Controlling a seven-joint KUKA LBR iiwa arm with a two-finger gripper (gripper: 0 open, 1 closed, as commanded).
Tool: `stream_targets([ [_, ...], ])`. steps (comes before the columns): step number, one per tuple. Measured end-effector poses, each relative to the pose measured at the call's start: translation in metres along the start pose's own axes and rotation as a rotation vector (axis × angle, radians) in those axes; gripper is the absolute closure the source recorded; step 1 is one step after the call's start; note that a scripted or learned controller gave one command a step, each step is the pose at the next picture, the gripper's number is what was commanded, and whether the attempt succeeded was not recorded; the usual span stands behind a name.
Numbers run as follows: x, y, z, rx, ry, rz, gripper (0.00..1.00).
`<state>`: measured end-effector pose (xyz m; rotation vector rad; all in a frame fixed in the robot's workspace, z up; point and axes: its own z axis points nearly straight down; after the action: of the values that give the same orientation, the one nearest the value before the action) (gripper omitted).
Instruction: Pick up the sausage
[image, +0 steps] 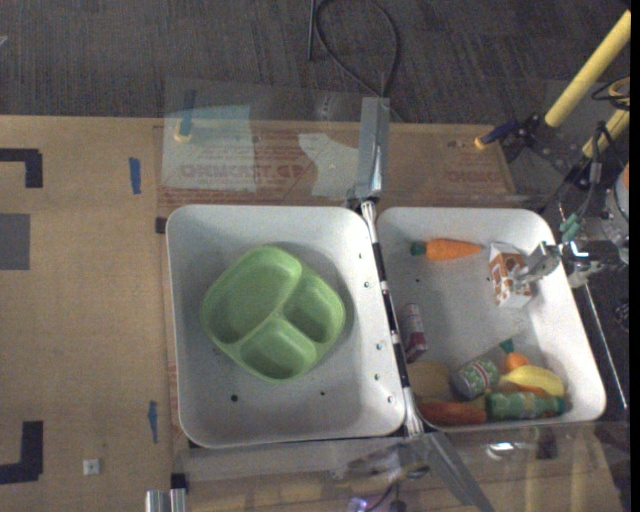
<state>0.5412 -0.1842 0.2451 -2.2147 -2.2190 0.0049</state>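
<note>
One sausage (455, 412) well apart from end effector (541, 262)

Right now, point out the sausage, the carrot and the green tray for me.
sausage (413, 332), camera view, middle of its dark red body.
carrot (452, 249), camera view, middle of the orange root.
green tray (273, 312), camera view, central divider ridge.

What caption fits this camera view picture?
Robot hand over the carton in the right bin, sausage waiting near the front.
</note>
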Motion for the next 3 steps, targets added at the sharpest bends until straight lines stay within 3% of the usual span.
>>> stream_targets([
  [1, 0.024, -0.017, 0.127, 0.000, 0.000, 0.094, 0.00],
  [2, -0.009, 0.013, 0.159, -0.008, 0.000, 0.688, 0.00],
  [3, -0.015, 0.010, 0.158, -0.006, 0.011, 0.649, 0.00],
])
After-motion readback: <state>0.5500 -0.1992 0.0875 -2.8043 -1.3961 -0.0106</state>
